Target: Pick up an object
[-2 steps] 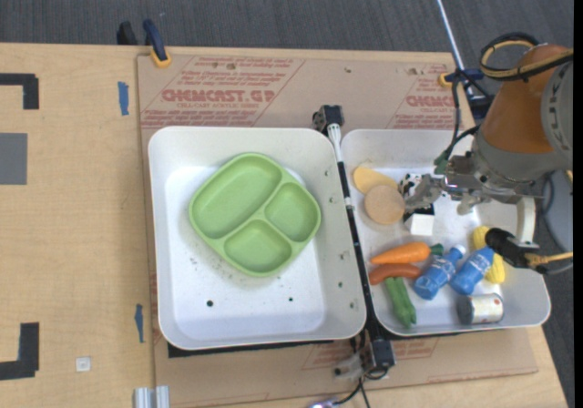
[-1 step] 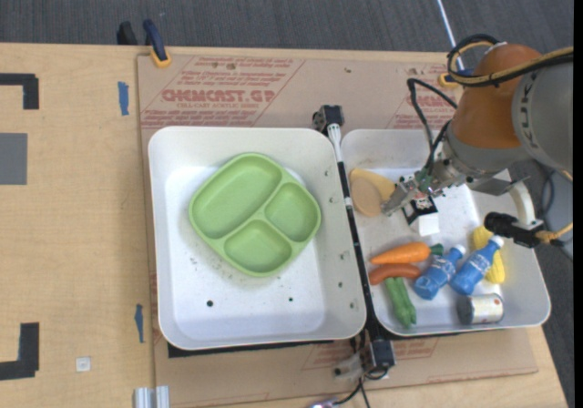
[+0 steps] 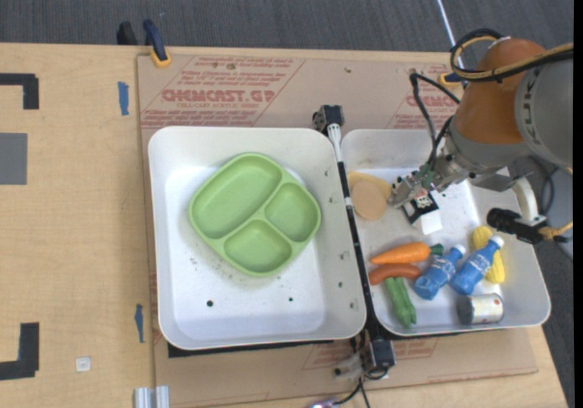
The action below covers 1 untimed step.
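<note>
While the end effector (image 3: 414, 192) hovered in the right bin (image 3: 533, 311), grip state unreadable, the toy carrot (image 3: 401, 254) beneath looked light, rigid, slick; best pinched across its middle.

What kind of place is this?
Probably a robot test lab: a robot arm reaches over two white bins on a cardboard-covered bench, with toy food and small bottles for picking practice.
</note>
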Tool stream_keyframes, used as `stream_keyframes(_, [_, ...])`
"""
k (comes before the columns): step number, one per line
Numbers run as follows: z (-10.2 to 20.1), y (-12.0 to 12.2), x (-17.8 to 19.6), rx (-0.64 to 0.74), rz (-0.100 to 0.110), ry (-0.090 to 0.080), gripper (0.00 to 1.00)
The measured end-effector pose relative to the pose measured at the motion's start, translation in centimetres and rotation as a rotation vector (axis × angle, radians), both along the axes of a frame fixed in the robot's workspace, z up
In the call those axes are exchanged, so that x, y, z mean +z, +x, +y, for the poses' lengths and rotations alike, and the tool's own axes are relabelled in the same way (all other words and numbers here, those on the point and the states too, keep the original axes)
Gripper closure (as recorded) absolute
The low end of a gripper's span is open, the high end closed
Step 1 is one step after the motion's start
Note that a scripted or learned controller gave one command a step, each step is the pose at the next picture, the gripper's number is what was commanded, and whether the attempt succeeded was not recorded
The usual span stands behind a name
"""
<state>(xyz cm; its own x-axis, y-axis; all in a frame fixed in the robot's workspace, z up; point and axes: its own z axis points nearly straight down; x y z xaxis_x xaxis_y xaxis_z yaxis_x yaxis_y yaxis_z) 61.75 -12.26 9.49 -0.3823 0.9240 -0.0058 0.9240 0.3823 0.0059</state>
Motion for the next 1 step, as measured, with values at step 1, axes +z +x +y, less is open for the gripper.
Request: stream_keyframes(1, [4.58,-4.28,8.81,0.009,0.009,0.003,1.0])
